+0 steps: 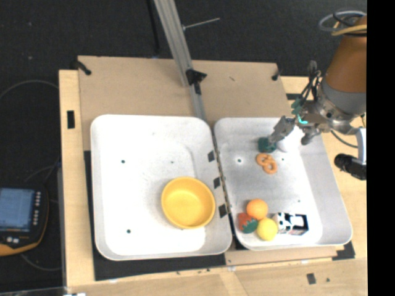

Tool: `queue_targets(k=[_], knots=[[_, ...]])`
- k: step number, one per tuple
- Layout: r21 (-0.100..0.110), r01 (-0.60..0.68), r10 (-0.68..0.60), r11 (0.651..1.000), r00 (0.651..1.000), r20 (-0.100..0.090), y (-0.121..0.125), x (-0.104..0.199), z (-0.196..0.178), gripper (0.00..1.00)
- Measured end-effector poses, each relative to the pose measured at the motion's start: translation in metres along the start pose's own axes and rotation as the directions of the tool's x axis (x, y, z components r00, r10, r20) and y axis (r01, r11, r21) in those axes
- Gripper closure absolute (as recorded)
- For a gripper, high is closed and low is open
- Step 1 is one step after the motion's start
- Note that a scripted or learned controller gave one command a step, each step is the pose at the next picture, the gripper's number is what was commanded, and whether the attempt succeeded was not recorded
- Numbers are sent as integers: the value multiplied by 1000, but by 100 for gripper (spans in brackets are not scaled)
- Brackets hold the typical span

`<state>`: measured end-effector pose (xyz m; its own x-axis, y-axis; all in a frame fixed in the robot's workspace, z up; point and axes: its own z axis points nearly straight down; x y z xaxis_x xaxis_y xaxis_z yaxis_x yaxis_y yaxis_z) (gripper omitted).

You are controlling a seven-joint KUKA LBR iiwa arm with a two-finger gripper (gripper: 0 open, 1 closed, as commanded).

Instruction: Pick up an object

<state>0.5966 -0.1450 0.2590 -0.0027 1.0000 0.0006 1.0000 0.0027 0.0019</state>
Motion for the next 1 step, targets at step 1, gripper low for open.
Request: queue_targets(k=[1], knots=[[7,-4,4,1000,1000,2,-6,-7,60,0]])
